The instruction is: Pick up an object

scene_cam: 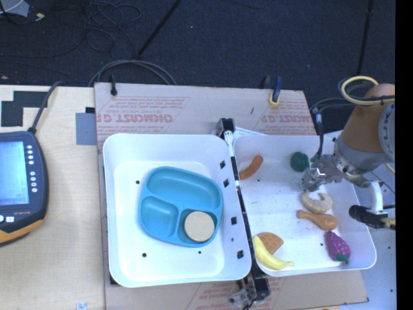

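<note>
The right bin [279, 202] holds several toy foods. An orange-brown sausage [250, 166] lies at its far left and a dark green lump [299, 161] sits near the back. Further forward are a beige ring-shaped piece [316, 203], a tan drumstick [319, 219], a purple grape bunch [337, 245], a yellow banana [274, 257] and an orange wedge [271, 241]. My gripper [313, 181] hangs low over the right bin, just behind the beige piece and to the right of the green lump. Nothing shows as lifted.
The left bin [119, 199] carries a blue divided plate [171, 196] with a round tan disc [199, 226] in one compartment. A black divider [232, 192] runs between the bins. A handheld screen [16, 179] lies on the bench at far left. The grey arm [364, 137] comes in from the right.
</note>
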Controlling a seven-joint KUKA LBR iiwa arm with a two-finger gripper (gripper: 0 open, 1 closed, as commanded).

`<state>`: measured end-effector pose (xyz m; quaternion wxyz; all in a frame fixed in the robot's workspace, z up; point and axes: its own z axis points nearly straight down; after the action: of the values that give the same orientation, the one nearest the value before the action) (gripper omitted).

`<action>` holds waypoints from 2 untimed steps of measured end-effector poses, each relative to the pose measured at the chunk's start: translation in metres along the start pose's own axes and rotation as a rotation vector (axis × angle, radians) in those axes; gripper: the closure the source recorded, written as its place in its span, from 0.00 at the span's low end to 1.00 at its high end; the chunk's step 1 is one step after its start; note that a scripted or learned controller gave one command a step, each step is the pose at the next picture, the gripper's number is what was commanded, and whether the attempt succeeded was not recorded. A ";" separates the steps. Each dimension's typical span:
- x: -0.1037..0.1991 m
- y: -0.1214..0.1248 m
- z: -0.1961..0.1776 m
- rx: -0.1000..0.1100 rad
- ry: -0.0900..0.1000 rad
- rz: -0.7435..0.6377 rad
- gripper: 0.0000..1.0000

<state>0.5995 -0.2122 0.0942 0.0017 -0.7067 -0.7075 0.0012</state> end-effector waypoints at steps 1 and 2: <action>-0.002 0.019 -0.016 -0.005 -0.001 0.001 1.00; 0.000 0.011 0.008 0.000 0.000 0.000 1.00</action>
<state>0.6108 -0.2123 0.0864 0.0016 -0.7068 -0.7074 0.0012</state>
